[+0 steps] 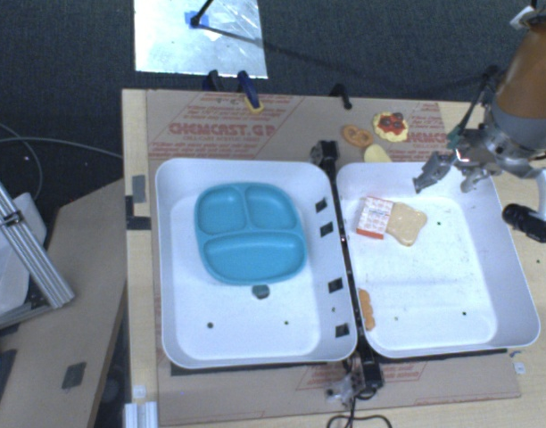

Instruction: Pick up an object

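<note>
tool (451, 175): fingers apart, holding nothing | toast slice (405, 223): flat, tan | divided plate (252, 232): smooth blue

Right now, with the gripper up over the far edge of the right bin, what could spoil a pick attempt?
The gripper hangs above the right bin's far rim, so a straight descent may hit the rim. The red-and-white packet and the toast slice lie touching, so closing on one may nudge or drag the other. A small orange piece sits tight against the bin's left wall, leaving little finger room.
</note>
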